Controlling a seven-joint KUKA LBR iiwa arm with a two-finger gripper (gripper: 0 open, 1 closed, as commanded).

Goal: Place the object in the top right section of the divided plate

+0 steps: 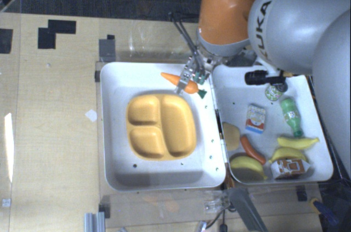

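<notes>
**Carrot at gripper, above plate's upper right edge**

Left bin (109,132): white, shallow, bearing a yellow plate (162,125) near its middle. Plate divided into three sections: two small ones stacked at left, one long one at right. All three sections seen bare.

Carrot (180,81): orange, with a green end at right. Located over the left bin's floor, just beyond the plate's upper right corner and apart from the plate. Lay tilted, pointed tip up-left, green end down-right near the wall between the bins.

Gripper (192,76): positioned directly over the carrot's thick end, fingers pointing down-left. Appeared closed around the carrot, with the orange body showing between the finger tips; exact contact hard to confirm from this slant. Orange band and grey arm (285,17) extended up and right from the wrist.

Right bin (323,170): white, partly covered by the arm. Contained a small carton (255,118), a green bottle (290,116), a round green-and-white item (273,92), a red sausage (252,150), a banana (296,142), a brown box (289,169) and a yellow-green fruit (247,164).
</notes>
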